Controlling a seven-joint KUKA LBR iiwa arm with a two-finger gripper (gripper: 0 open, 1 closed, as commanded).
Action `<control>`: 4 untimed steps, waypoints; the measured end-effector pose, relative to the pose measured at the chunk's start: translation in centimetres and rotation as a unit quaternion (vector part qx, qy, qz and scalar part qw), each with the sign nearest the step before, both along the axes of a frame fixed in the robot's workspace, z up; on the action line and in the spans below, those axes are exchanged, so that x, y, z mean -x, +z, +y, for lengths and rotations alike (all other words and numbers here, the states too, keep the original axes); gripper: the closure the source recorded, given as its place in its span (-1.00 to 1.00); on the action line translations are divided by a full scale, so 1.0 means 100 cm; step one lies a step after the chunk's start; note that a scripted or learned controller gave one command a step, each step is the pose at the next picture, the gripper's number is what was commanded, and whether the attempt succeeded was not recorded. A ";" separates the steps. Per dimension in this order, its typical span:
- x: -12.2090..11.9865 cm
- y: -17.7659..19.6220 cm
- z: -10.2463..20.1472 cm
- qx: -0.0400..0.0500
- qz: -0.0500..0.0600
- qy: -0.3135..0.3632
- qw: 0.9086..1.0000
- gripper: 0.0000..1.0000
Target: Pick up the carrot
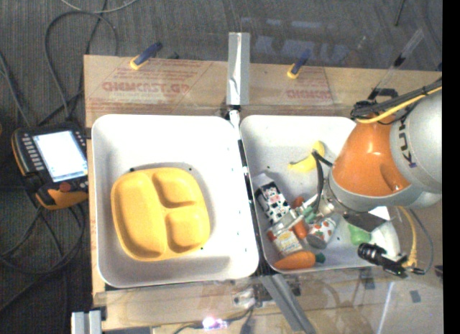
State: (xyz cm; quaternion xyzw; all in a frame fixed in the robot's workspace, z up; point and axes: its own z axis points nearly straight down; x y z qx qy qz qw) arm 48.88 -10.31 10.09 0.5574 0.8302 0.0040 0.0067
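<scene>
The carrot (293, 260), orange with a small green end, lies along the front wall of the right bin (280, 138). My gripper (313, 215) hangs below the orange band of the arm (368, 161), low over the pile of items in that bin. It is a little behind and to the right of the carrot, and the carrot is not between its fingers. The wrist hides much of the gripper.
Around the gripper lie a black-and-white item (271, 200), a small orange carton (286, 242), a red-and-white piece (322, 231), a green piece (359, 235) and a yellow banana (306, 161). The left bin (108, 138) holds a yellow divided tray (162, 210).
</scene>
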 end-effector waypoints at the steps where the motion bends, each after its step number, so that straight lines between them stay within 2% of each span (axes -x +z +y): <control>1: 0.005 0.108 -0.013 0.000 0.009 -0.002 1.000 -1.00; 2: 0.005 0.108 -0.013 0.000 0.009 -0.002 1.000 -1.00; 3: 0.005 0.124 -0.081 0.001 0.008 0.022 1.000 -1.00; 4: 0.005 0.124 -0.042 0.001 0.007 0.237 0.971 -1.00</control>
